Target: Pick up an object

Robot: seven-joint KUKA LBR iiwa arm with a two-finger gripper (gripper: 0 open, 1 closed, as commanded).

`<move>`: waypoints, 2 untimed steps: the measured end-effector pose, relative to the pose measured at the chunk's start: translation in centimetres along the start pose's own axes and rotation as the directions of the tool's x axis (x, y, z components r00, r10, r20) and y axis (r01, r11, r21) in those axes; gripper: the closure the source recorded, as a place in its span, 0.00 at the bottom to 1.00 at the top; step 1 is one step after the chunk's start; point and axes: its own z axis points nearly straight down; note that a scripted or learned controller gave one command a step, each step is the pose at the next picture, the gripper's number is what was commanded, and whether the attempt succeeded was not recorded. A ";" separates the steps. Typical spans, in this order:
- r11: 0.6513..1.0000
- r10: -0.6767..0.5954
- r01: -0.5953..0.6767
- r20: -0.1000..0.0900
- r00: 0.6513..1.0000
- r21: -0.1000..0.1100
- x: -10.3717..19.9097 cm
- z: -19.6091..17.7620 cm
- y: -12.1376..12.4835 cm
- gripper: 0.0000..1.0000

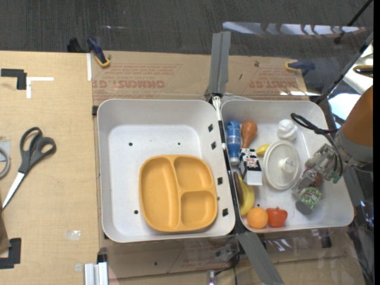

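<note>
Two white bins are sitting side by side on the surface. One yellow divided plate is lying in the left bin. The right bin is holding one banana, one orange, one tomato, one blue bottle and one white lid. One pair of scissors is lying on the surface.

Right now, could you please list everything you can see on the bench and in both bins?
divided plate: one, yellow, left bin
bottle: one, blue, right bin, left side
carrot: one, orange, beside bottle
banana: one, yellow, left wall
orange: one, front
tomato-like toy: one, red, beside orange
lid-like dish: one, white, middle
scissors: one, black-handled, bench left
clamps: two, blue, rear
gripper: one, grey, right bin
</note>
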 end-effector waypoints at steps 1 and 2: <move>1.000 -0.005 0.005 0.004 1.000 0.000 -0.1 -1.0 0.2 1.00; 0.941 0.337 -0.337 -0.001 0.941 0.001 5.1 0.0 7.5 1.00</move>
